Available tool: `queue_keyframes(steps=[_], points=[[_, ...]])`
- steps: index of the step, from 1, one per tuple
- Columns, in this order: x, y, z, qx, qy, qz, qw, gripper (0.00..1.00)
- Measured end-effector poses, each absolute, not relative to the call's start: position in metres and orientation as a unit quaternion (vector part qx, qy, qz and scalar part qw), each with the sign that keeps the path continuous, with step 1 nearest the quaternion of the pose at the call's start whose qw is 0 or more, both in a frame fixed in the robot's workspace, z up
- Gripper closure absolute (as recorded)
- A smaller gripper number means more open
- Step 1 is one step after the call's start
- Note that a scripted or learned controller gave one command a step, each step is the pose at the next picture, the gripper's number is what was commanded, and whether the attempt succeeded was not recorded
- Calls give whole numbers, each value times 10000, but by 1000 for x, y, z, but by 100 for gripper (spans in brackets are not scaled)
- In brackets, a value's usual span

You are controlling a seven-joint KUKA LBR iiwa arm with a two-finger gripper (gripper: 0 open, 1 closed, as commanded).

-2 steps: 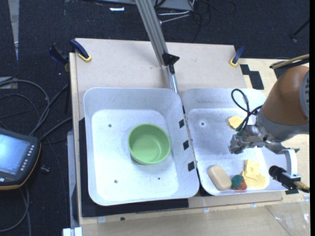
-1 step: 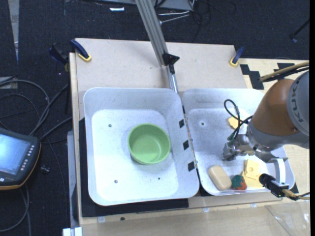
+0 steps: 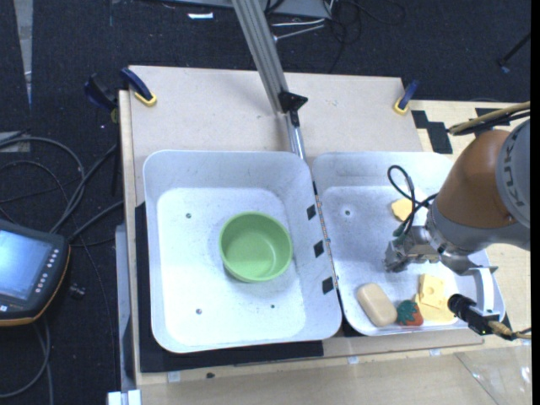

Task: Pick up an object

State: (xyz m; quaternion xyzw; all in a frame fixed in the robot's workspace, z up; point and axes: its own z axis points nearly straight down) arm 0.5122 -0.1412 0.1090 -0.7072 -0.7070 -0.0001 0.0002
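My gripper [image 3: 397, 258] hangs low over the middle of the right bin [image 3: 354, 201], reaching in from the right under the orange wrist band. A tan bread-like lump [image 3: 376, 303] lies just below and left of it near the bin's front wall. Beside the lump sits a small red and green piece [image 3: 409, 312], and a yellow cheese wedge [image 3: 434, 296] lies to its right. Another yellow piece [image 3: 402, 208] shows above the gripper, partly hidden by the arm and a black cable. A green bowl [image 3: 256, 246] stands in the left bin [image 3: 177, 226].
The two bins meet at a raised shared edge [image 3: 319, 234] with black clips. A slanted metal pole [image 3: 266, 49] rises from behind the bins. Blue and yellow clamps [image 3: 135, 85] hold the board's back corners.
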Motion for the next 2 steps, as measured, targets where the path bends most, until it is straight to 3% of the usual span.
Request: queue_keyframes(steps=[2], points=[[518,-127,212,-7067,-7075,-14,-19,100]])
